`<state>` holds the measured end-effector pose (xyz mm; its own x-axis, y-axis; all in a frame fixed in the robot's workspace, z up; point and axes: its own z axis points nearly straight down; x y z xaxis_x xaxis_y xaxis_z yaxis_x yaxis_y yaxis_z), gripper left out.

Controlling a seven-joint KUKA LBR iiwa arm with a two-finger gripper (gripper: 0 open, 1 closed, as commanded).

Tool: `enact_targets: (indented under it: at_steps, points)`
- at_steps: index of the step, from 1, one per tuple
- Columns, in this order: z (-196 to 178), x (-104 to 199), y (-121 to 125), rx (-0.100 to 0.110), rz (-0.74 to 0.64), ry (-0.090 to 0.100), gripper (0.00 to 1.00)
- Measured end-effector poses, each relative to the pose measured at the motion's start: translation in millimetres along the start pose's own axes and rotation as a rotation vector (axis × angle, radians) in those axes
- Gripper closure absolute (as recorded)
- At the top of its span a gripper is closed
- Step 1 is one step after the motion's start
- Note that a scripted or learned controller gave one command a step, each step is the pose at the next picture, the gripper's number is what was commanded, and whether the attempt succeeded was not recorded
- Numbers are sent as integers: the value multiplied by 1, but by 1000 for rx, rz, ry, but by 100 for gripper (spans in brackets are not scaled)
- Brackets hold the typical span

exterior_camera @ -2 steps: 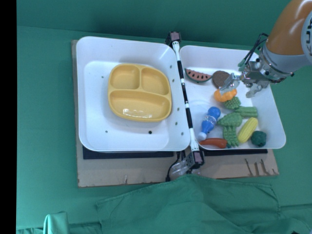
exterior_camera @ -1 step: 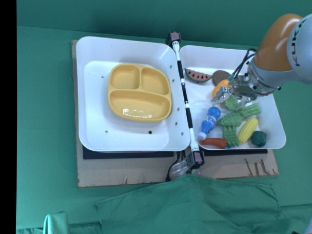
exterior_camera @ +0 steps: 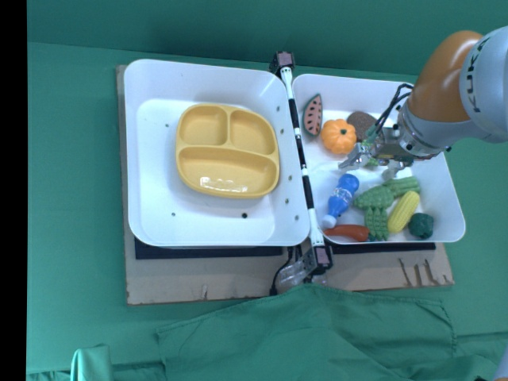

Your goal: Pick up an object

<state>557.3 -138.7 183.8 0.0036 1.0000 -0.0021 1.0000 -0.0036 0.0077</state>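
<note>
So, bins: we count two white bins side by side, the left bin (exterior_camera: 159, 213) and the right bin (exterior_camera: 444, 213). We use the right bin as our landmark.
Plates: we see one yellow plate (exterior_camera: 228, 150) with three sections, lying in the left bin, well apart from the right bin.
Toys in the right bin: we count about nine. One watermelon slice (exterior_camera: 313, 115) sits at its top left corner. One orange pumpkin (exterior_camera: 339, 136) sits just beside the slice. One brown round thing (exterior_camera: 361, 121) sits behind the pumpkin. One blue and white bottle (exterior_camera: 340, 198) lies near its middle. One red chili (exterior_camera: 347, 232) lies at its front wall. One corn cob (exterior_camera: 403, 210) and one dark green broccoli (exterior_camera: 421, 225) lie at its front right corner. Two light green bumpy things (exterior_camera: 383, 198) touch each other near the corn.
Arm: we see one grey arm (exterior_camera: 468, 86) with an orange band, coming in over the right side of the right bin.
Writing: we can read the letters "KU" on the arm; the rest of the word is cut off at the edge.
Gripper: the gripper (exterior_camera: 373, 159) hangs over the middle of the right bin, just beside the pumpkin. We cannot tell how it is set, and we see no toy in it.
Hard to see: the brown thing is partly hidden by the gripper's wires. The two green bumpy things blur together, so our count may be off.
</note>
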Motion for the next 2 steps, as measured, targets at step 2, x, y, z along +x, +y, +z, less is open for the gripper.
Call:
enact_targets:
  at_steps: [2]
  points:
    - [-76,-12,6,-2,0,-2,100]
